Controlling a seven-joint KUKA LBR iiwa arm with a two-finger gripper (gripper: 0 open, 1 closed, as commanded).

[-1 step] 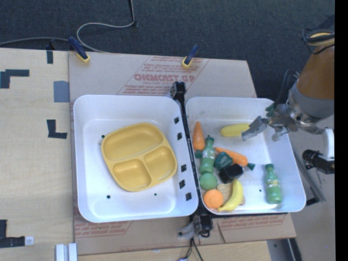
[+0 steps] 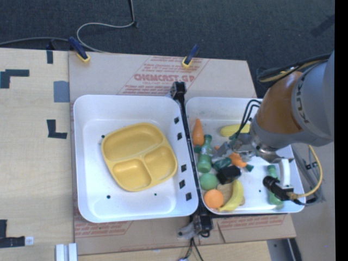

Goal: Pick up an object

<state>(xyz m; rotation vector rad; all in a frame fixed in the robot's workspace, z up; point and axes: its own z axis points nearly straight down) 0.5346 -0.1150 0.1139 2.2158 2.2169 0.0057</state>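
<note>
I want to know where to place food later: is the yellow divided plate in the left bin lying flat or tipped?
Flat. The yellow divided plate lies face up on the left bin's floor, all three compartments showing.

A: How is the camera set?

B: 1 fixed camera, mounted above the bench [image 2: 32, 145], looks down at a slant on the 2 white bins: the left bin [image 2: 87, 162] and the right bin [image 2: 209, 105].

A: How near is it?

B: Far enough to take in both bins whole, the cardboard sheet [image 2: 125, 75] beneath them and a strip of dark carpet [image 2: 228, 15] along the top (the far side of the scene).

A: And the arm?

B: The grey arm [image 2: 304, 107] enters from the frame's right, over the right bin.
</note>
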